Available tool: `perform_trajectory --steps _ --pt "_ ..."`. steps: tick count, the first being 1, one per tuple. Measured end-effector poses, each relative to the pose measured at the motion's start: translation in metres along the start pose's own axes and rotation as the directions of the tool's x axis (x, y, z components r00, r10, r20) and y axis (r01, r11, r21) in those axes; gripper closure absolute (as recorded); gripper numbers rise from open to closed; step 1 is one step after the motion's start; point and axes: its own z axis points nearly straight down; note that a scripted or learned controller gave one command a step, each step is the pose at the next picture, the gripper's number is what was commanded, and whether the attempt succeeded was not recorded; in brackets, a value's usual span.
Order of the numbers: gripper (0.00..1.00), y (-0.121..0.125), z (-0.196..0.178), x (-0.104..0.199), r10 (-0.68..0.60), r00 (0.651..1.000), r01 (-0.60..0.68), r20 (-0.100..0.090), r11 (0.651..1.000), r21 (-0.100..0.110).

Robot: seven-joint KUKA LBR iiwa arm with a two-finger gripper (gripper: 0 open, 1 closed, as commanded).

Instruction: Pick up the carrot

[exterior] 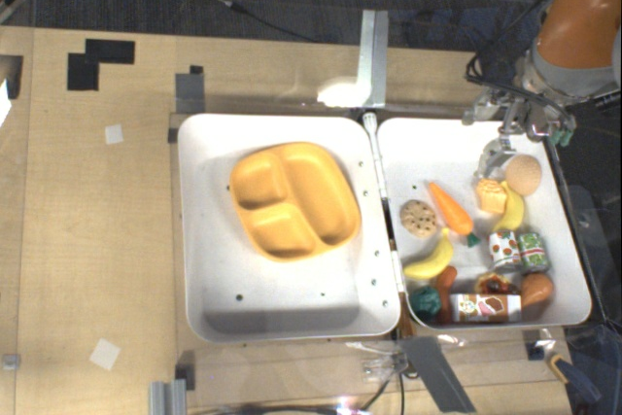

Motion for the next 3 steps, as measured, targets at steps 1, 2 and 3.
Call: perform_trajectory --steps 1,2,3 --pt "0.00 0.042 0.098 0.040 -0.059 0.998 0.059 0.002 0.998 0.000" --pt "1.00 0.043 0.085 0.037 -0.064 0.998 0.064 0.013 0.998 0.001" --pt "1.00 0.062 0.009 0.126 -0.252 0.968 0.252 0.002 0.968 0.000"
